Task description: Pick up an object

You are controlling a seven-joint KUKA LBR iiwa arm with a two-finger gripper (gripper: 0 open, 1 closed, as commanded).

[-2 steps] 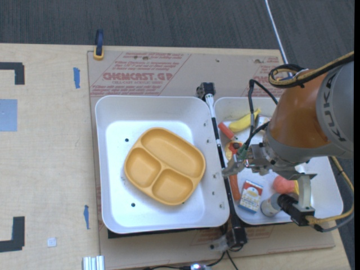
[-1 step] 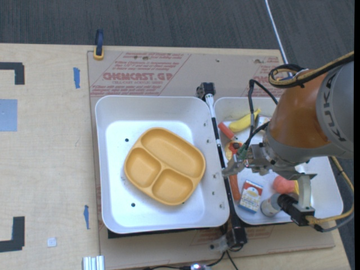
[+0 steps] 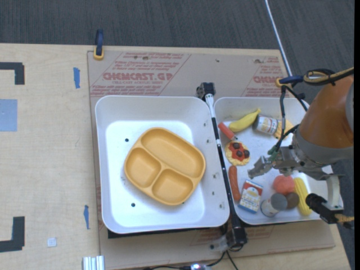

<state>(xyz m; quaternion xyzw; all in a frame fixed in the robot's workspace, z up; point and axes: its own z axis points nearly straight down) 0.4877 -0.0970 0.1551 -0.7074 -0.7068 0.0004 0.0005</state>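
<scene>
tool (image 3: 264, 166) over right bin (image 3: 256, 107) | finger state unclear | near tomato (image 3: 284, 183)

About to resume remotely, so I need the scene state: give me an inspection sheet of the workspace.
Surface: wooden bench with a printed board under two white bins.
Job's things: right bin holds banana, jar, pizza toy, sausage, carton, tomato, corn, can.
Clutter: left bin holds a yellow divided plate.
Grippers: gripper low over the right bin's middle; finger state unclear.
Cables: white cable across the floor; yellow and black leads by the arm.
Surroundings: dark carpet, blue tape marks.
</scene>
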